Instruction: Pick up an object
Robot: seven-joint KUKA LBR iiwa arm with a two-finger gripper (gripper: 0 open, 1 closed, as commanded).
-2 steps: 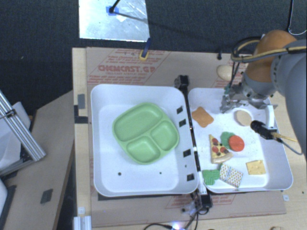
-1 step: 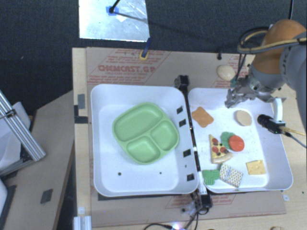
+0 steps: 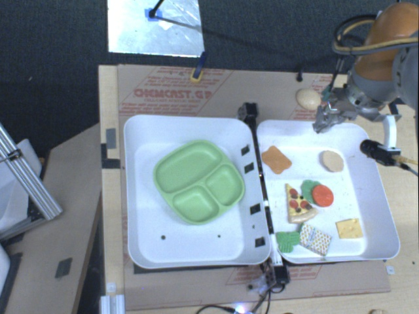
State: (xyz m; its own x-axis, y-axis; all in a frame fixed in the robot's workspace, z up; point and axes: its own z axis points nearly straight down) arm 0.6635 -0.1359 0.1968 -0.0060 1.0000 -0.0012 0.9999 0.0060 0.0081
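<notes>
The right bin (image 3: 373, 237) holds several toy foods: an orange piece (image 3: 276, 159), a tan cookie (image 3: 332, 161), a pizza slice (image 3: 298, 205), a red tomato on a green leaf (image 3: 320, 194), a yellow cheese square (image 3: 349, 228), a patterned cracker (image 3: 316, 240) and a green piece (image 3: 287, 241). My gripper (image 3: 323, 123) hangs over the bin's far rim, up and right of the orange piece and above the cookie. Nothing shows between its fingers.
The left bin (image 3: 141, 175) carries a green divided plate (image 3: 198, 181). A cream egg-shaped object (image 3: 307, 98) lies on the cardboard behind the right bin, just left of the gripper. A black divider (image 3: 258, 175) runs between the bins. A shiny sheet (image 3: 156, 18) lies beyond.
</notes>
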